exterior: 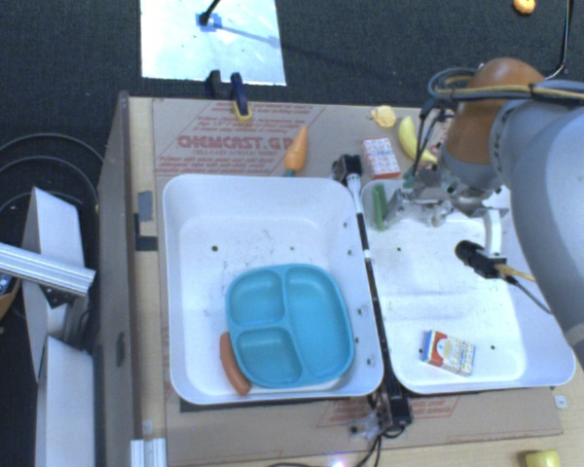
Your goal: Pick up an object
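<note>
Your end effector sits upper right in the right bin; grip state cannot be told; green object lies beside it; small carton lower right.

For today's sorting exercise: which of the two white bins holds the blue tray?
The left bin holds the blue tray; the right bin holds a small carton.
</note>
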You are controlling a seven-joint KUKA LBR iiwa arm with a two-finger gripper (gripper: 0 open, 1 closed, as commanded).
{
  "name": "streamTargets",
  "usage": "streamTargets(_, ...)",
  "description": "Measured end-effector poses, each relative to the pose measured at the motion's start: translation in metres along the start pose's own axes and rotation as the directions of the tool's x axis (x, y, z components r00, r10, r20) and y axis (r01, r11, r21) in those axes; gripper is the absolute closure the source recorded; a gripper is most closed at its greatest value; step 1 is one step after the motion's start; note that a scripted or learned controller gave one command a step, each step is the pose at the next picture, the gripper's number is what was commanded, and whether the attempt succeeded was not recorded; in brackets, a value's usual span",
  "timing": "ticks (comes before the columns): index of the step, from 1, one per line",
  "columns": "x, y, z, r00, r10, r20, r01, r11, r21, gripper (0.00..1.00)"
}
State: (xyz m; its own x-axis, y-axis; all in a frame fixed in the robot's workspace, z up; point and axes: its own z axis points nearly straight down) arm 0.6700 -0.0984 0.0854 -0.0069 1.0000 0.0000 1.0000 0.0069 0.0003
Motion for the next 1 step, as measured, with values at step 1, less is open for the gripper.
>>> streamTargets(1, 0.0118, -0.0020, 0.0005, 1.000, 0.002, 0.005, -0.002, 1.000, 0.004, 0.00)
